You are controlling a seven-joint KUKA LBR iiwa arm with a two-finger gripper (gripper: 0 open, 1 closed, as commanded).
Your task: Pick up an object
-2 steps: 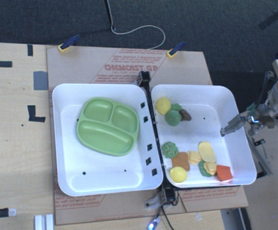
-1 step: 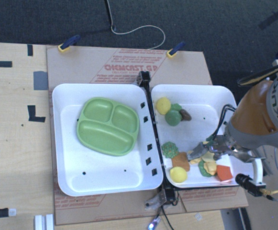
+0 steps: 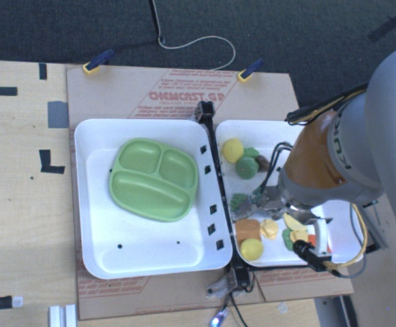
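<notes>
The arm [image 3: 320, 159] reaches down into the right bin [image 3: 341, 247] among small toy foods [image 3: 242, 162]; I cannot tell how its jaws stand. A green divided plate [image 3: 154, 179] lies in the left bin [image 3: 88, 182].

beneath me lies a dark blue-grey carpeted floor [image 3: 61, 12], with a thin pale cable [image 3: 184, 43] looping across it. my light wooden bench top [image 3: 20, 203] carries black tape marks [image 3: 48, 162]. a brown cardboard sheet with red printing [image 3: 177, 97] lies on the bench, pinned at its far edge by two blue-and-yellow clamps [image 3: 99, 61]. light is even and soft.
</notes>
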